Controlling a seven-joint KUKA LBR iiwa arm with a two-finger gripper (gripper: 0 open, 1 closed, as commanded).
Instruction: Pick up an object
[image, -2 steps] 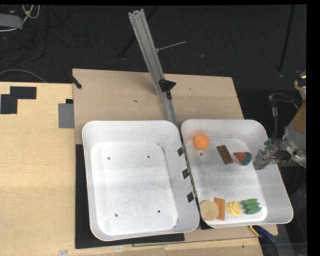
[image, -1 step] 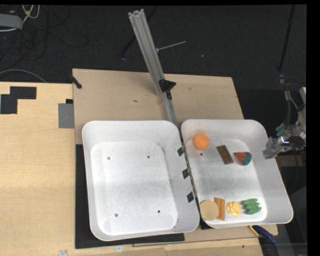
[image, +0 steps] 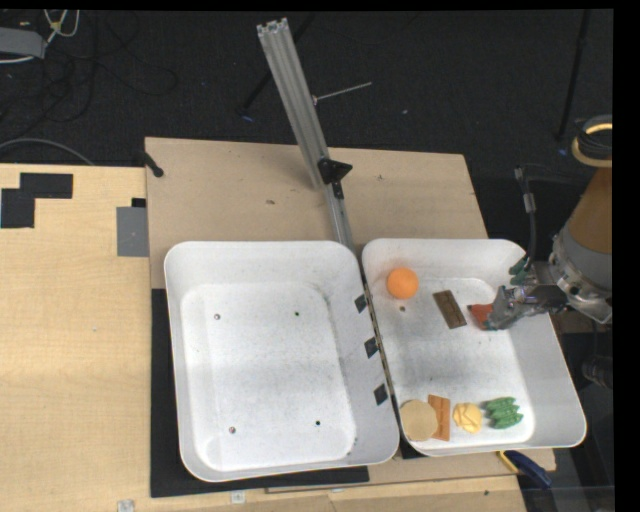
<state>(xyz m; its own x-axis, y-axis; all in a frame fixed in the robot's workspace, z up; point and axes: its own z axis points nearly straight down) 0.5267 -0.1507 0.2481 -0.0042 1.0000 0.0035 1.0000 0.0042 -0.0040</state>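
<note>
Over the right bin (image: 560, 400), gripper (image: 497, 316) beside red object (image: 481, 314); grip state unclear.

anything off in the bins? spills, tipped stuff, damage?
Nothing stands out. The orange ball, brown block and red object by the gripper lie in the right bin, with four small items along its near edge.

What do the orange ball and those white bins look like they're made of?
The orange ball looks like matte foam or soft plastic: even colour, no glare. The white bins look like moulded plastic with rounded corners and a speckled, slightly glossy surface. Neither is certain from here.
</note>
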